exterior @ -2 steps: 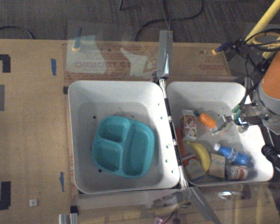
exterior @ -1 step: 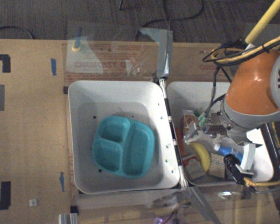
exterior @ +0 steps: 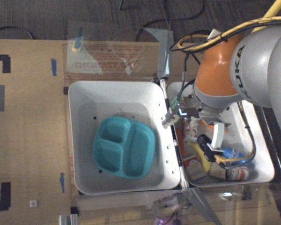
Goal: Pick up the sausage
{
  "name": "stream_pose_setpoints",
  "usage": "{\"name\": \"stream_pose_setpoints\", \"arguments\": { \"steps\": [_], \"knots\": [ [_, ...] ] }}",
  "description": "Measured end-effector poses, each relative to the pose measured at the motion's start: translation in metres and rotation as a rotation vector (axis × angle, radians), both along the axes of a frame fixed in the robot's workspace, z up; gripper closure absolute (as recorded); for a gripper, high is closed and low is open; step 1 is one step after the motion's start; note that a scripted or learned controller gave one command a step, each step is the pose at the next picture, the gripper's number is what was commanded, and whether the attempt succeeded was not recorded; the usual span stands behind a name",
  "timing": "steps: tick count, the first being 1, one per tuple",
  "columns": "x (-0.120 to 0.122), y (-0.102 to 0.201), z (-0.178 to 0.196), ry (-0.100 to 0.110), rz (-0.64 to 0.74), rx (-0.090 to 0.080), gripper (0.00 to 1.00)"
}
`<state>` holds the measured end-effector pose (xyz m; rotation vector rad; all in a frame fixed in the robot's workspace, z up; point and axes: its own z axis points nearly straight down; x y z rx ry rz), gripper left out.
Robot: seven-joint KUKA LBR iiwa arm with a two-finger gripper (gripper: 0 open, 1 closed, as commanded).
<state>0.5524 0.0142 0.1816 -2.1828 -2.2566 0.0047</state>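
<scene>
Sausage (exterior: 217,173): likely the stubby tan-brown piece, identity not certain in the clutter. Dull brown, rounded, short. Lies flat, long axis roughly left-right across the view. Sits in right bin (exterior: 267,170), near its lower wall, toward bin's middle. Left end just beside yellow item (exterior: 200,156), touching or overlapping, cannot tell which. Right end against pale labelled cylinder (exterior: 238,174). Upper edge partly hidden by cables. Surface detail too blurred to make out.
</scene>
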Motion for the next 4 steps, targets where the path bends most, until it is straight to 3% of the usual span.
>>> {"name": "stream_pose_setpoints", "arguments": {
  "steps": [1, 2, 3, 4],
  "knots": [
    [-0.011, -0.057, 0.0, 0.002, 0.079, 0.002, 0.0],
    [-0.029, -0.12, -0.037, 0.001, 0.26, 0.003, 0.0],
    [-0.016, -0.12, -0.094, -0.009, -0.114, 0.001, 0.0],
    [-0.073, -0.172, -0.03, 0.0, 0.126, 0.002, 0.0]
  ]
}}
